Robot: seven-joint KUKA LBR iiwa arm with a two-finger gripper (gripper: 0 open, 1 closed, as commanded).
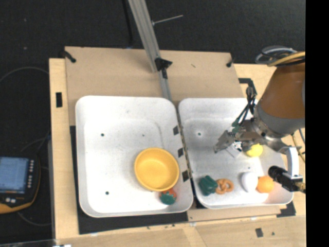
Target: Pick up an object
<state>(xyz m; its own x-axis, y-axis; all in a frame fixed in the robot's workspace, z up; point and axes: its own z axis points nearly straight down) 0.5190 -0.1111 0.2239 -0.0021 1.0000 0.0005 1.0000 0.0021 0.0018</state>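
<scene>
Objects are being kept in two white bins on the surface. In the right bin (205,118), toward the frame's lower right, a green block (207,184), a pretzel-like piece (224,186), a white object (249,181) and an orange one (264,184) are lying in a row. A yellow object (254,150) is sitting just beside the tool (230,141) — whether its fingers are spread or pressed together cannot be told. A yellow bowl (157,169) is resting in the left bin (113,122).
</scene>
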